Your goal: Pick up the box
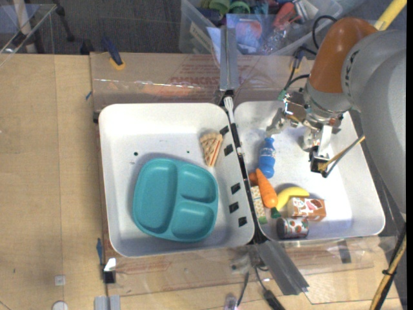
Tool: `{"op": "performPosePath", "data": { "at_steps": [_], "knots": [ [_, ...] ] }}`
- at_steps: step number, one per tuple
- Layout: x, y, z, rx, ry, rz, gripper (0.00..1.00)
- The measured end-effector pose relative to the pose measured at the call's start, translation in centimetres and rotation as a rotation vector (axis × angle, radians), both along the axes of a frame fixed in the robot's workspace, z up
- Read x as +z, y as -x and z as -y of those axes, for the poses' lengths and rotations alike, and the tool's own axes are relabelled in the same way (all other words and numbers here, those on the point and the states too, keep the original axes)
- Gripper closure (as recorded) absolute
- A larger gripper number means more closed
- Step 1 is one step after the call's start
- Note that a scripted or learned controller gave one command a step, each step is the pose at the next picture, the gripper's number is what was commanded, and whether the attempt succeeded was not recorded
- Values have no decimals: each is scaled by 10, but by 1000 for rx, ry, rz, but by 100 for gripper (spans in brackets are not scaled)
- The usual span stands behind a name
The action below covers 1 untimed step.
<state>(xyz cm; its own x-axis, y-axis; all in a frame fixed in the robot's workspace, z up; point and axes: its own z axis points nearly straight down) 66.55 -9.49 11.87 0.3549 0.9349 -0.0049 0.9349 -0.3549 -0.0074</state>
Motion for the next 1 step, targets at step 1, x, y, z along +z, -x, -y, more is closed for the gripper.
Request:
{"op": "performPosePath", "data": {
  "at_steps": [1],
  "knots": [
    [-19,-9,28,96,-12,25,0]
  ]
}}
